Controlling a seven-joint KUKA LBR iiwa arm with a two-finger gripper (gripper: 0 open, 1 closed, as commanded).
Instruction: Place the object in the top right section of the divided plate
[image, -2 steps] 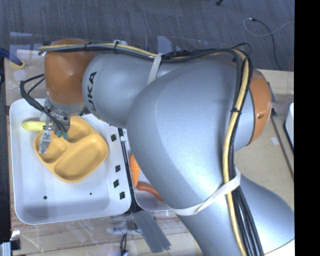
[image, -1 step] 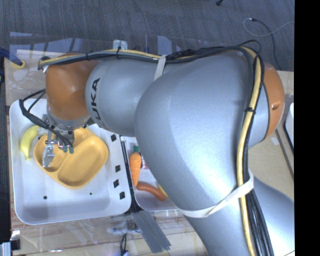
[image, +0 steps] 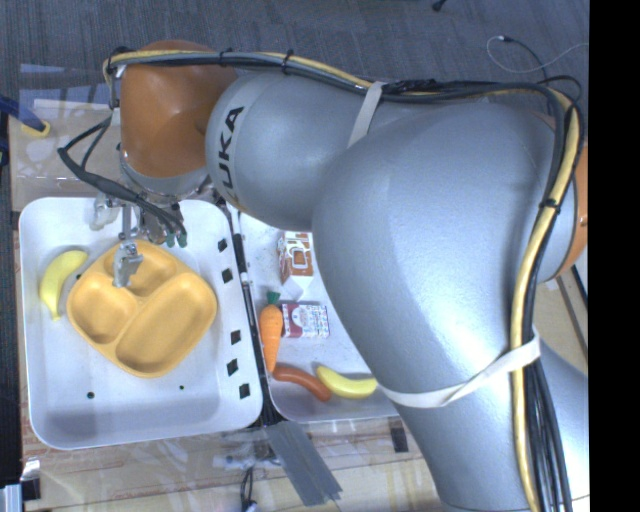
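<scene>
Hand (image: 128, 262) hovering over yellow divided plate (image: 150, 330), upper section | grip state: cannot tell | yellow banana (image: 58, 276) lying just left, curving along the plate's rim

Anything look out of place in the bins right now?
One oddity: a banana lies in the left bin against the divided plate, outside its sections. The end effector hangs over the plate.

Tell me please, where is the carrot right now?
The carrot lies in the right bin, at its left edge, just left of the small carton.
</scene>
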